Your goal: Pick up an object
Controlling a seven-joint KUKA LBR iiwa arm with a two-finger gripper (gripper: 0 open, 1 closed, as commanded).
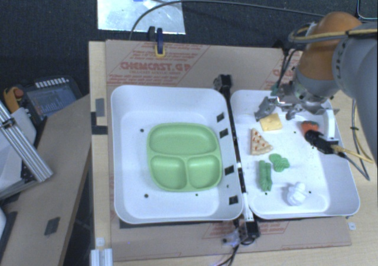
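Observation:
My gripper (278, 110) hangs over the back of the right bin (341, 185), its two grey fingers spread open with nothing between them. Just below its left finger lies a yellow cheese block (271, 122). A pizza slice (258, 140) lies in front of the cheese. Further forward are a green broccoli piece (279, 162), a long green vegetable (264, 175) and a white lumpy object (296, 193). A small orange piece (308, 125) lies to the right of the gripper.
The left bin (127, 158) holds a light green divided tray (182, 156). A black ridge (230, 140) runs between the two bins. The grey arm with its orange band (331, 46) comes in over the right bin's back right corner.

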